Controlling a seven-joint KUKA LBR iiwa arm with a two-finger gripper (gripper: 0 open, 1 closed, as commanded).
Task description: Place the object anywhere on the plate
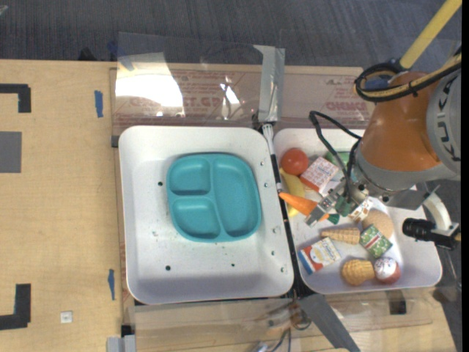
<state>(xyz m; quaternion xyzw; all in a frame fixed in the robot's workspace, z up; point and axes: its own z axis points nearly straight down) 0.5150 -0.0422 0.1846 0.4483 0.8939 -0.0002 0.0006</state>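
A teal divided plate lies in the left white bin, with nothing on it. My gripper hangs low over the right white bin, among the toy foods. It sits just right of an orange carrot and below a red and white packet. The orange-banded wrist hides part of the bin behind it. No object can be seen held in the gripper.
The right bin also holds a red tomato, a waffle cone, a small carton, a green can, a yellow peanut-like piece and a red and white ball. The two bins meet at a rim.
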